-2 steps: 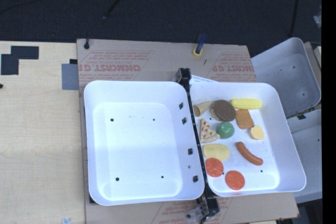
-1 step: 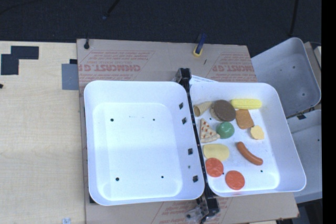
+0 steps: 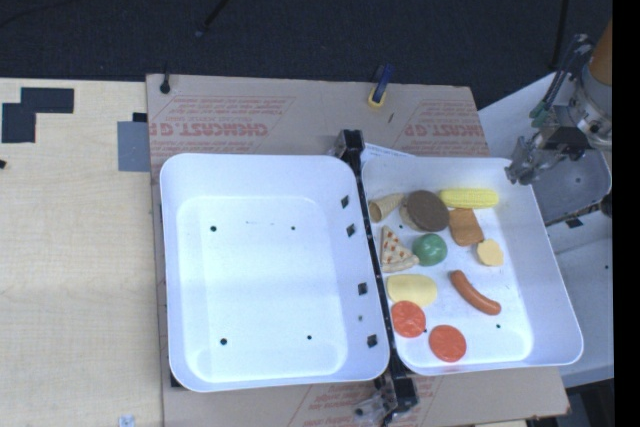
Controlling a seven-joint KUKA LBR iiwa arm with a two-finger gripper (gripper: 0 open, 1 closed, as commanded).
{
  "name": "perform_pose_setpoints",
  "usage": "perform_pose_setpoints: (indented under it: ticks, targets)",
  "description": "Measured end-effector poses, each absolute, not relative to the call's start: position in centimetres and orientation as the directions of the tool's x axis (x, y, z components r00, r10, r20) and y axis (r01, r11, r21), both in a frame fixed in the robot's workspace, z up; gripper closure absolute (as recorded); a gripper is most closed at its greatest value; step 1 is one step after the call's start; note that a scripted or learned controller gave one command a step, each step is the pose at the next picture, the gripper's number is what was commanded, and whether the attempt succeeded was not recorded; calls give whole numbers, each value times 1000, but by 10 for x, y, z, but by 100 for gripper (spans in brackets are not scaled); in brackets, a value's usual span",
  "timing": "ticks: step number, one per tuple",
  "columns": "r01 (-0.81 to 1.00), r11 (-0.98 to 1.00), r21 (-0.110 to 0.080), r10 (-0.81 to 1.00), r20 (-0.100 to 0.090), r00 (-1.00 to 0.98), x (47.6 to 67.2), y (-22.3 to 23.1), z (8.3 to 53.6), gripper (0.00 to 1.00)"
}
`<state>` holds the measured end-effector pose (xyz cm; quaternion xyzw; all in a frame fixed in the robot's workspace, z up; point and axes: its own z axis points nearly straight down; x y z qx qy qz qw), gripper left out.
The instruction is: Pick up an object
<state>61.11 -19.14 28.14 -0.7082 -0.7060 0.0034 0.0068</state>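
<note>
Toys: we count about ten food pieces, all in the right bin (image 3: pixel 555 315), none in the left bin (image 3: pixel 200 185). Corn (image 3: pixel 470 198) lies along the far wall, a brown patty (image 3: pixel 427 210) just beside it, a pale cone piece (image 3: pixel 384 207) near the divider. Pizza slice (image 3: pixel 395 251) sits close to the divider edge, touching or nearly touching a green ball (image 3: pixel 431 248). A brown piece (image 3: pixel 465 226) and small yellow piece (image 3: pixel 490 253) lie mid-bin. Sausage (image 3: pixel 475 292) lies tilted, with bare floor on its right. Lemon-yellow piece (image 3: pixel 412 290) and two red discs (image 3: pixel 408 319) (image 3: pixel 447 343) crowd the near corner by the divider. We see open floor along the right wall and near-right corner.

Gripper (image 3: pixel 522 170) hangs outside the bin, just beyond its far-right corner, above the bench, well apart from every toy. We see nothing between its fingers; whether they are spread or pressed together we cannot tell, the tips being too small and dark.
</note>
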Motion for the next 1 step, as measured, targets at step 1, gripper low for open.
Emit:
perform_pose_setpoints:
  ticks: [1]
  targets:
    - [1000,-1,2,1000,-1,1,643,-188,332,100]
